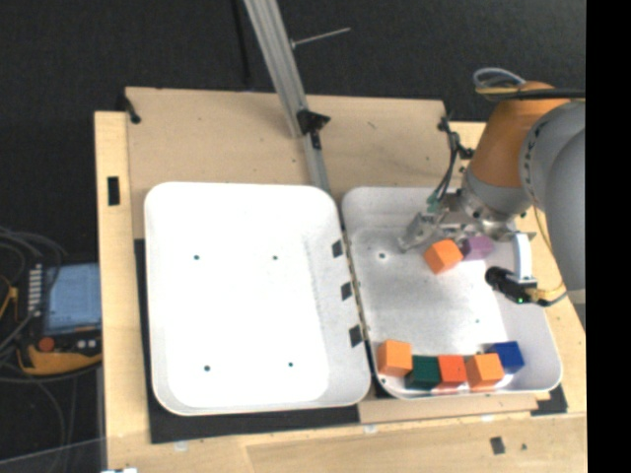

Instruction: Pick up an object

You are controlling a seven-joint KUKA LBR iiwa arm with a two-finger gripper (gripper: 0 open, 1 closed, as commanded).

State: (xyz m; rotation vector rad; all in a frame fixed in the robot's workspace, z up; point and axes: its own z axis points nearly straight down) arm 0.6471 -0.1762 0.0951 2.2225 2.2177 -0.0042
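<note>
My gripper (437,231) hangs over the back part of the right bin (394,205), below the arm's orange band. Directly beneath it, touching or nearly touching, is an orange block (444,255). A small purple block (479,247) lies just to that block's right, partly hidden by the wrist. Whether the orange block is gripped or only lies under the gripper is unclear from this angle.
Along the right bin's front wall sits a row of blocks: orange (395,357), green (425,371), red-orange (452,369), orange (484,369) and blue (508,355). The left bin (158,205) lies alongside. A metal pole (286,67) slants up behind the bins.
</note>
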